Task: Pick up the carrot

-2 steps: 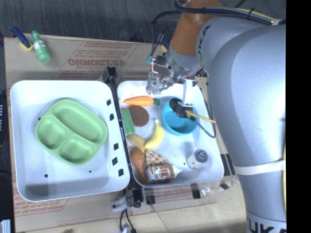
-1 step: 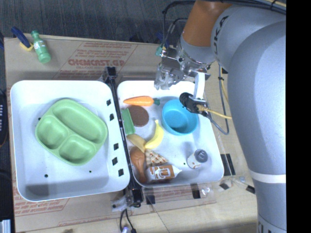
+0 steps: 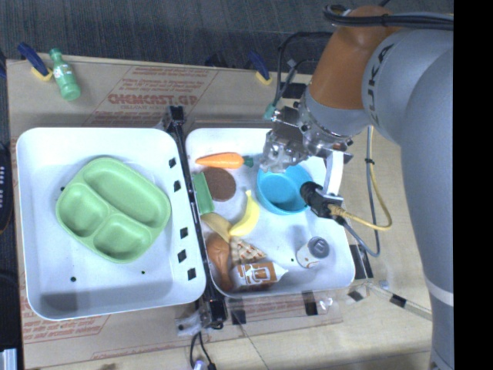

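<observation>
The orange carrot (image 3: 219,160), with a green stub at its right end, lies on its side near the back wall of the right bin (image 3: 339,264). My gripper (image 3: 277,156) hangs over that bin just right of the carrot's green end, above the back-left rim of a blue bowl (image 3: 285,191). From this angle nothing shows between the gripper and the carrot, and I cannot tell whether they touch.
The right bin also holds a brown round piece (image 3: 220,183), a green stick (image 3: 202,193), a banana (image 3: 245,216), a bread roll (image 3: 218,257), a waffle (image 3: 250,250), a brown packet (image 3: 258,274) and a small jar (image 3: 313,250). A green divided plate (image 3: 114,206) sits in the left bin.
</observation>
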`<state>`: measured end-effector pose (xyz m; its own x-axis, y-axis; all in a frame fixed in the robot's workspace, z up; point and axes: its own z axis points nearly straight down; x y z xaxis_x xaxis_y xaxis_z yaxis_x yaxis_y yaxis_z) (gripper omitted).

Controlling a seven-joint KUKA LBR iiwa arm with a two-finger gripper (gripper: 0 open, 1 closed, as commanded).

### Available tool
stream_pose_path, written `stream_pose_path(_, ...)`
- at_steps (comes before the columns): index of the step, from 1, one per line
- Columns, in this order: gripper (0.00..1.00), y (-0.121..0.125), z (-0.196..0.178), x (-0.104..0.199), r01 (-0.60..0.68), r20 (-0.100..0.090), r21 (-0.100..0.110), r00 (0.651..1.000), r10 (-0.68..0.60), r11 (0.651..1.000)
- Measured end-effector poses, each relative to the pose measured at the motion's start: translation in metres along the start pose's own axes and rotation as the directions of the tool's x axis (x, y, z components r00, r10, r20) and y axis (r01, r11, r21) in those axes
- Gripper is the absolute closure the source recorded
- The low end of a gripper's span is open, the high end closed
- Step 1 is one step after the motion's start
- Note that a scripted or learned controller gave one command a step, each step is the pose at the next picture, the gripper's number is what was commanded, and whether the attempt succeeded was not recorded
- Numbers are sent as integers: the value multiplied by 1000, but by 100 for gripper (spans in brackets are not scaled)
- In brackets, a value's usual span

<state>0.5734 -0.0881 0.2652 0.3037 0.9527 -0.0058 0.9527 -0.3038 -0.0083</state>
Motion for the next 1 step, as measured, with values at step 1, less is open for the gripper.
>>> stream_pose_path(1,100,-40,10,-3,-154,0,5,988,154,988)
